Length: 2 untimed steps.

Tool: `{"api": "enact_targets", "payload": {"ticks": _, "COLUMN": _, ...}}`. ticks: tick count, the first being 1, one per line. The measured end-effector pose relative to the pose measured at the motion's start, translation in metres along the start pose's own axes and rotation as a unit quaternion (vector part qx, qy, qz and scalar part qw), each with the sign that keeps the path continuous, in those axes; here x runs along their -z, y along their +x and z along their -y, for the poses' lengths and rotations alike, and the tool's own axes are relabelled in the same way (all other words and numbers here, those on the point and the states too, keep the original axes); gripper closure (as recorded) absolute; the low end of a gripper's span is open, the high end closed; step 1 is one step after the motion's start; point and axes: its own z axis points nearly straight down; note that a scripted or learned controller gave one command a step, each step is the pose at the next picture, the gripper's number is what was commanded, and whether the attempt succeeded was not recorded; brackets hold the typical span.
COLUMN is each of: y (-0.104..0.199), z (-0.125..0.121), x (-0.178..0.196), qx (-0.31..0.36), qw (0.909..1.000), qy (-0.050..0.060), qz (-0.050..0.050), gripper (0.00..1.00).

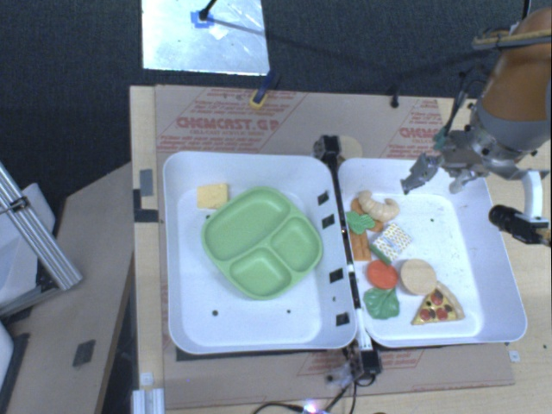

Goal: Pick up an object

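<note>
Brown cardboard with red print covers the bench [259, 115] under two shallow white bins, and dark carpet lies behind it. Nearest to the camera, in the right bin [483, 266], a pizza slice [437, 305] lies at the front, with a green leafy piece [380, 303] just beside it on the left. A little farther back are a round tan disc [417, 276] and a red tomato-like piece [382, 274], touching or almost touching each other. Behind them lies a small pale checkered block [392, 241], then an orange stick [359, 241] along the divider, a second green piece [360, 222], and a curved beige piece [378, 203] at the back of the group. In the left bin [185, 257], a green divided plate [261, 241] lies in the middle, and a yellow square block [212, 196] sits just behind its left corner. Farther back, the gripper [440, 172] hangs over the rear part of the right bin, above and to the right of the beige piece, with nothing between its fingers; they look spread apart. A silver sheet [205, 24] lies on the carpet at the far end
</note>
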Motion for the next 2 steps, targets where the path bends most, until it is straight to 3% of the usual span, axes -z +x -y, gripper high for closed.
{"api": "enact_targets", "payload": {"ticks": 1, "y": 0.000, "z": -0.002, "x": 0.007, "qx": 0.001, "qw": 1.0000, "qy": -0.006, "qz": 0.001, "gripper": 0.00}}
{"api": "enact_targets", "payload": {"ticks": 2, "y": 0.008, "z": -0.008, "x": -0.049, "qx": 0.002, "qw": 1.0000, "qy": -0.005, "qz": 0.000, "gripper": 0.00}}
